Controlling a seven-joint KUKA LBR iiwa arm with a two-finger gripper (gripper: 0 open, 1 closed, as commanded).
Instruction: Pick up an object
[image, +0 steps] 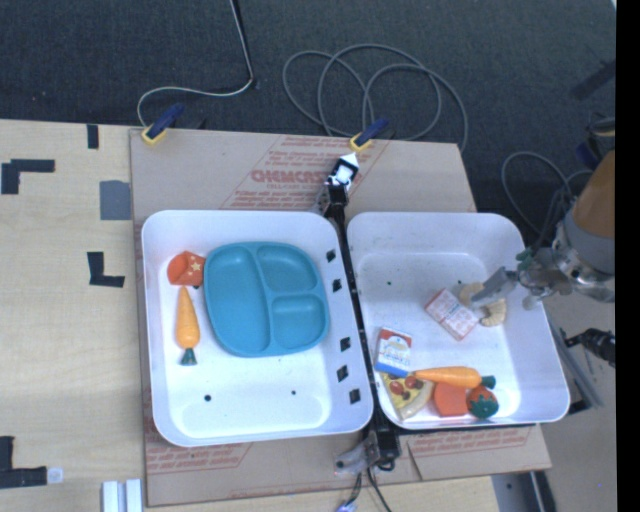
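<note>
End effector, grip state unclear, hovers over right bin; two carrots, one plate

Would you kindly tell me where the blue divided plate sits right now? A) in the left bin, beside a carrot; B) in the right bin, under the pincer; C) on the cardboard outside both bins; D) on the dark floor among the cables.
A: the blue divided plate lies in the left bin, with a carrot just to its left.
</note>
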